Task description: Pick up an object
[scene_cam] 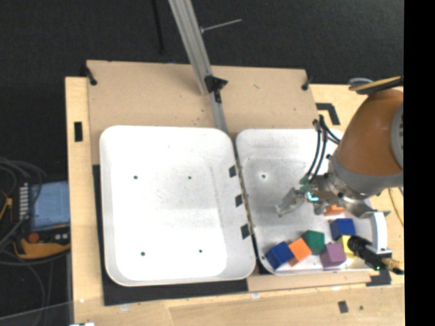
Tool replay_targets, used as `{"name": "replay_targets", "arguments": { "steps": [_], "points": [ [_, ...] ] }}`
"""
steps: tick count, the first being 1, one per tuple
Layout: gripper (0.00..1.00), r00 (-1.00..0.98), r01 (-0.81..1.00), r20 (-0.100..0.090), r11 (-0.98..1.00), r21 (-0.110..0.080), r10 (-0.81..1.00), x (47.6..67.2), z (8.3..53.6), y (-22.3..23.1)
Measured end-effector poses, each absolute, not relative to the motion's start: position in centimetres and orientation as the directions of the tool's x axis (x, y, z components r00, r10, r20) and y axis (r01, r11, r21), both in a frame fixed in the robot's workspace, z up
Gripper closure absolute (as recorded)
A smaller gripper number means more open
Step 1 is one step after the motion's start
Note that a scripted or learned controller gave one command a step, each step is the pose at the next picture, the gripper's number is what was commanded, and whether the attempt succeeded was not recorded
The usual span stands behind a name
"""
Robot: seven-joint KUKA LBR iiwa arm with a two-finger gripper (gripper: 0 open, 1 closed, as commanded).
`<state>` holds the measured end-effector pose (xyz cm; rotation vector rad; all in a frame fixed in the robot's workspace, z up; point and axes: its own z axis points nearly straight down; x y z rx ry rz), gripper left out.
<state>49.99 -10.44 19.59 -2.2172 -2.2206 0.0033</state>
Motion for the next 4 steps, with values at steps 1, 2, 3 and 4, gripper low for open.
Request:
{"name": "replay_targets", "arguments": {
  "steps": [1,2,3,4],
  "points": [
    [0.0,0.002,1.0,0.001,-0.002,0.002,1.0,50.1,19.8,-10.4],
    [0.0,0.002,1.0,-0.001,-0.002,-0.005,1.0,49.6,15.5,-10.4],
    [0.0,0.002,1.0,-0.001,-0.002,-0.005,1.0,49.5,10.2,-10.6],
    [1.0,0.01,1.0,0.001,-0.01,0.005,1.0,49.8,11.5,-10.5]
  ]
}}
